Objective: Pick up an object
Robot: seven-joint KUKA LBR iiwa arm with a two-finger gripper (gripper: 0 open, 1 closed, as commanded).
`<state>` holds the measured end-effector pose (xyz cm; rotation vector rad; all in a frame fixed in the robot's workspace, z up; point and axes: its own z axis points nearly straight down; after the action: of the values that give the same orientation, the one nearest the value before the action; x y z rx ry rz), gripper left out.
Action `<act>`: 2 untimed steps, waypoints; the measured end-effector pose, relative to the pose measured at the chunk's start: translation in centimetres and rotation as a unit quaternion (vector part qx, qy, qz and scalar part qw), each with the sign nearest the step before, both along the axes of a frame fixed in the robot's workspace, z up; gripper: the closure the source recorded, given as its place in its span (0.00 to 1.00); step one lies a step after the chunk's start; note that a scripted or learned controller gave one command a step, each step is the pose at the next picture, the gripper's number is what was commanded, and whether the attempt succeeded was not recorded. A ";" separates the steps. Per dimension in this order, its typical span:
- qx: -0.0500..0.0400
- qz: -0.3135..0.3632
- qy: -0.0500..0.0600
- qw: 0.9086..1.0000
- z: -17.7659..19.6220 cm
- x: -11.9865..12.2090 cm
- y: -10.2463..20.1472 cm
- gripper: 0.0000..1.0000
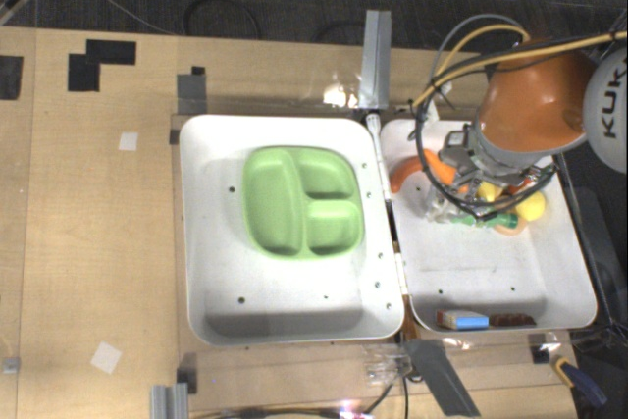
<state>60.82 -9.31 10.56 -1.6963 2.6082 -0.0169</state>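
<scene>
My arm's grey wrist with its orange band [530,103] hangs low over the far end of the shallow white right-hand bin [510,265], and my two-finger gripper [488,194] sits beneath it, buried among cables and the small clutter of objects there. Whether the gripper is apart, together or clamped on anything, I cannot tell: the wrist and the looped black and yellow cables [461,54] cover it from above.

Just around my tool lies the pile I can choose from. A rounded orange plastic piece [407,174] lies just to the camera-left side of the tool, close against the bin wall. A small yellow rounded object [531,206] lies on the opposite side, and a thin green and orange item [496,223] lies just nearer the camera than the tool. All three are close to or touching my gripper housing; which one, if any, is between the tips I cannot make out. Well away from the tool, at the near wall of this bin, rests a small flat bar with a blue middle and brown end [481,320].

The neighbouring white bin [211,211], well off to the camera-left of my tool, holds a pale green compartmented plastic tray [299,201], which I am nowhere near.

I judge this to be the grasp step: the tool is down at the pile. The next move calls for a secure closure on one piece, then a straight lift clear of the neighbours, with cables kept from snagging.
</scene>
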 end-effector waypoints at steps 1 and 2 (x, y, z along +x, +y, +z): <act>-0.005 0.088 0.006 0.996 11.1 5.5 2.5 1.00; -0.006 0.137 0.008 0.990 17.3 6.3 0.2 1.00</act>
<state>67.09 -9.13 27.90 -2.0503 2.3640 -0.0130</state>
